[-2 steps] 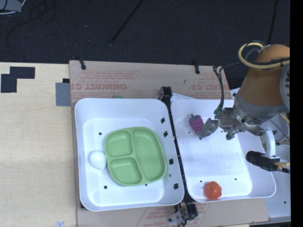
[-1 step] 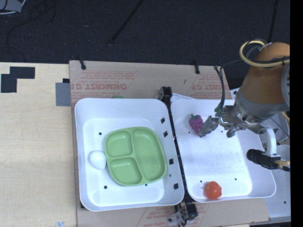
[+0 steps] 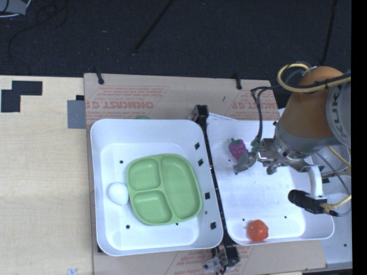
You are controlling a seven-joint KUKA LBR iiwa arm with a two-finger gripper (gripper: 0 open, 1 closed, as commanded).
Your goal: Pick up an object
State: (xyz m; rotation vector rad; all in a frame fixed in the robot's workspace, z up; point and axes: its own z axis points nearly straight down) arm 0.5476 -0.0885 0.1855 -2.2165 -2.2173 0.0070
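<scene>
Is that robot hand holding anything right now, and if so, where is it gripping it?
Nothing. The gripper sits beside the purple fruit, with nothing between its fingers.

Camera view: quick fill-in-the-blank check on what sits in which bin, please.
1. The green divided plate lies in the ____ bin.
2. The white egg rests against the plate's ____ side.
3. The red tomato sits near the right bin's ____ edge.
4. The end effector is beside the ____ toy.

Missing: left; left; front; purple
</scene>
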